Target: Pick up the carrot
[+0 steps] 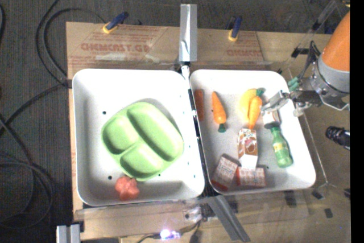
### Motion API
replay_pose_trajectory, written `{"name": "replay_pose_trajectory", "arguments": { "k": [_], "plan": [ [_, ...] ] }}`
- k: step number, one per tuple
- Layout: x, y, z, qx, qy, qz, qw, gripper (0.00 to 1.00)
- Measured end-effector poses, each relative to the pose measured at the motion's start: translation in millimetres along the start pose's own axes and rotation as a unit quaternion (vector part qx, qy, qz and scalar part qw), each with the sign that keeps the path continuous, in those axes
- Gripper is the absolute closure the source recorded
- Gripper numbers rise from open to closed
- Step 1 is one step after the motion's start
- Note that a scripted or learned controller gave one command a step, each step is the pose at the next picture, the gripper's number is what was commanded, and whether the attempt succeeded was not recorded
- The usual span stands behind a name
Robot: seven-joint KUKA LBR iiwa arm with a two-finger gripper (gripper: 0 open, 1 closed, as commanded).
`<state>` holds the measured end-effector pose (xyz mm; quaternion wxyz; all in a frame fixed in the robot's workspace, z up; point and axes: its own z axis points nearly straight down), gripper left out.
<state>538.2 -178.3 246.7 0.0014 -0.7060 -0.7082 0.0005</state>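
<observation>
The carrot is orange with a small green stem end. It lies lengthwise in the left half of the right bin, stem towards the front. My gripper hovers over the right side of that bin, well to the right of the carrot and just above a green bottle. Its fingers stand open with nothing between them. A yellow and orange toy vegetable lies between the gripper and the carrot.
A slim orange-red piece leans on the right bin's left wall. A ketchup-like packet and two small boxes lie at the front. The left bin holds a green divided plate and a pink-red lump.
</observation>
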Motion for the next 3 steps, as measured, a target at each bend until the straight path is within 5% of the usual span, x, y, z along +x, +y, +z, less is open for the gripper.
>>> {"name": "replay_pose_trajectory", "arguments": {
  "k": [1,2,3],
  "plan": [
    [18.6,9.9,148.7,0.000,0.000,0.124,0.9922,0.00],
    [20.0,9.4,141.0,0.002,0.002,0.124,0.9923,1.00],
    [112.0,41.5,64.2,0.001,-0.001,0.162,0.9868,1.00]
  ]
}}
